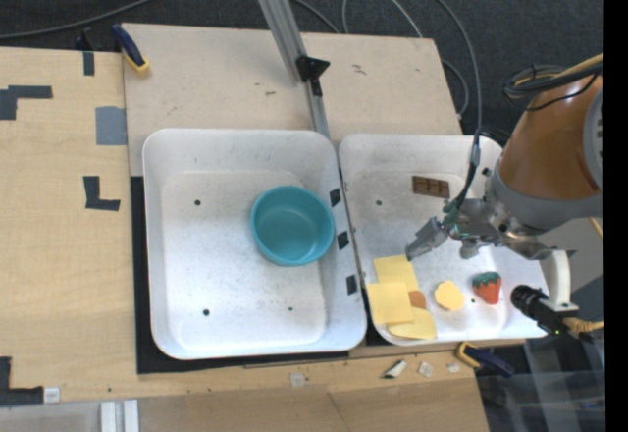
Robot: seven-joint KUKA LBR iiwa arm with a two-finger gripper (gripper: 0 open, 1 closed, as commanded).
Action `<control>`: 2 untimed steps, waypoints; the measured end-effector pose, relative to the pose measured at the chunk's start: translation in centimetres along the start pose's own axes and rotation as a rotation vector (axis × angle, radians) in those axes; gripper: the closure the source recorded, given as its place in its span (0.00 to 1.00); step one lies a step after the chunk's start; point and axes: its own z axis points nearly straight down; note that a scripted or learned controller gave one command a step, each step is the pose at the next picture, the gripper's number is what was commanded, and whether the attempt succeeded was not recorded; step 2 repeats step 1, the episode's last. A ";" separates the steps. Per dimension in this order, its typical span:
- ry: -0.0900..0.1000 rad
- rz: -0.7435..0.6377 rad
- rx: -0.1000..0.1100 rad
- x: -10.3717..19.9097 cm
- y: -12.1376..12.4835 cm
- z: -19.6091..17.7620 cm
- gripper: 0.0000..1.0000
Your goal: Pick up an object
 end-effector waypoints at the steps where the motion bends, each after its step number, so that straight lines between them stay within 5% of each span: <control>1: 0.000 0.000 0.000 0.0 0.0 0.0 0.00; 2: 0.000 0.000 0.000 0.0 0.0 0.0 0.00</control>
